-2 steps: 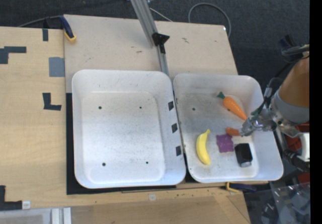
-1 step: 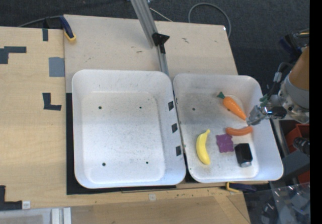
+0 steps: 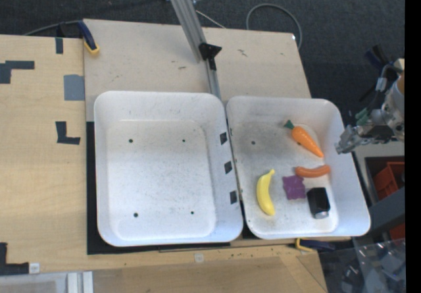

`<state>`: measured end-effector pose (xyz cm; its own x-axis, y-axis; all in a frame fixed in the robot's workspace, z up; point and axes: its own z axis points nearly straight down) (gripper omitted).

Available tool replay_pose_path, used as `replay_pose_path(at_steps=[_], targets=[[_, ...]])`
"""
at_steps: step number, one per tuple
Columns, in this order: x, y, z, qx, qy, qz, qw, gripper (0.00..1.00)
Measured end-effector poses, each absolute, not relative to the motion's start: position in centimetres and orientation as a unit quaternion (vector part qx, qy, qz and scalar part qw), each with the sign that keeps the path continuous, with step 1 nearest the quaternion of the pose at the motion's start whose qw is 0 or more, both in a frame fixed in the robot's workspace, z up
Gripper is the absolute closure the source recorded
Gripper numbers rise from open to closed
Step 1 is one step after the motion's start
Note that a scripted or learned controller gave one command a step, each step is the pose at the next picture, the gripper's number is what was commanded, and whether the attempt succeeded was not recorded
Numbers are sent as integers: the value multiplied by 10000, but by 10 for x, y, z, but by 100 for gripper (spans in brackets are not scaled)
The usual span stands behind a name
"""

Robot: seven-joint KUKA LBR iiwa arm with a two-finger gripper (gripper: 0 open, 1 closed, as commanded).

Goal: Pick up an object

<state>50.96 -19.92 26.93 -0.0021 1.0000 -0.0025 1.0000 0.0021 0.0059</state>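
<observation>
We see the gripper (image 3: 352, 140) just outside the right bin's (image 3: 263, 110) right wall, its opening impossible to tell, and since the carrot (image 3: 306, 140) lies close inside that wall, we risk clipping the rim while reaching.

Probably a robotics lab: taped bench (image 3: 39, 153), white bins (image 3: 108, 114), loose cables (image 3: 273, 12).

One fixed cam, mounted above the table (image 3: 151, 54), looking down at a slant. Mid distance: both white bins fit in frame, left bin (image 3: 158, 104) approx centre, right bin (image 3: 289, 106) toward the right side. Dark floor runs along the top edge, a slanted metal rail (image 3: 187, 12) crossing it. The arm's pincer (image 3: 355, 137) enters at far right.
</observation>
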Motion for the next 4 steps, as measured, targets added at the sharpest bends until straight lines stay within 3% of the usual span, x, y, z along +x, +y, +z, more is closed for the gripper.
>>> replay_pose_path(at_steps=[3,4], targets=[[548,-42,240,7051,7091,-8,-16,100],[574,8,235,7047,7095,-1,-9,100]])
